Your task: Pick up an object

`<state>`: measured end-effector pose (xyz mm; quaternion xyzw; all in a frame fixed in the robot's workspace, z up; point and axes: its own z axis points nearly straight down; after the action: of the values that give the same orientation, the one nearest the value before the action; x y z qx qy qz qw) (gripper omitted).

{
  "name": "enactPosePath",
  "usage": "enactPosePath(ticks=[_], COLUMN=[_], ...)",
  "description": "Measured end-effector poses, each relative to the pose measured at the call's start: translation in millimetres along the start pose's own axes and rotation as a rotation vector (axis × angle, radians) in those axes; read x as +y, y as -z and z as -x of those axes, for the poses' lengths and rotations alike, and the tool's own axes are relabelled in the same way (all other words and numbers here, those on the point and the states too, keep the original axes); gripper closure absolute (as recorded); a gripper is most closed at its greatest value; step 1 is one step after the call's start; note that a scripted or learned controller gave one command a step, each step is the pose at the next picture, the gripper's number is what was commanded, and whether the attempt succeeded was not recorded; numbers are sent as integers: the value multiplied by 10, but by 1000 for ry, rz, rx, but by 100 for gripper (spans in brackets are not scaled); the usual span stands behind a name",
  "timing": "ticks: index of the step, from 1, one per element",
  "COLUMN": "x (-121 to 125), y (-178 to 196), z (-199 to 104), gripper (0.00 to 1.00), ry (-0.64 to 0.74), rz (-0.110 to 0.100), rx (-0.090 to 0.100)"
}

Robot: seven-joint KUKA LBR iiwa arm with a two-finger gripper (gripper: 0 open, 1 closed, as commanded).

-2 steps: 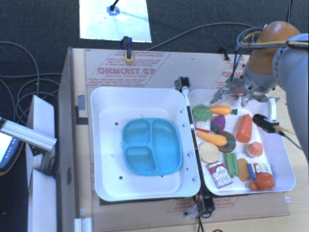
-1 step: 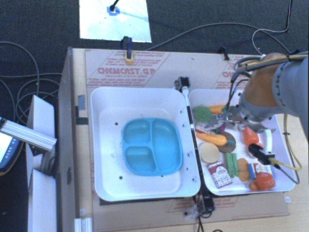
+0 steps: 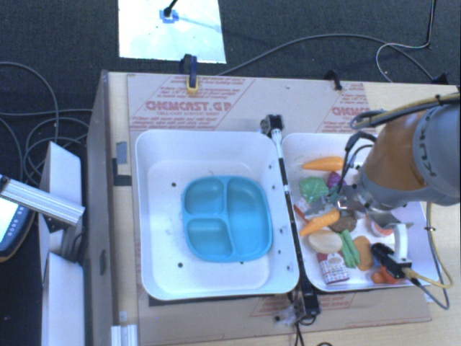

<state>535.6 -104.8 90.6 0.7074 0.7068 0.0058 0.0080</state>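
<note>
Two white bins: left bin (image 3: 162,193), mid-frame, and right bin (image 3: 418,215), right of frame. One blue divided tray (image 3: 227,218) in the left bin, three compartments. Right bin, counted where visible: two orange carrots (image 3: 324,163) (image 3: 318,223), one leafy green piece (image 3: 314,189), one green bean-like piece (image 3: 349,249), one pale potato-like piece (image 3: 325,241), one small red-and-white carton (image 3: 333,269). Others partly hidden under the arm; count uncertain.

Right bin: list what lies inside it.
The right bin holds toy foods: two carrots, a green leafy piece, a beige egg-like piece and a green bean. The arm covers its far side.
</note>
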Motion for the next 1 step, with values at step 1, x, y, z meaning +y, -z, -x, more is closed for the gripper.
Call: enactPosePath(ticks=[1], x=[751], y=[269], z=[197], gripper=[0], ry=[4], rz=[-15], rx=[2])
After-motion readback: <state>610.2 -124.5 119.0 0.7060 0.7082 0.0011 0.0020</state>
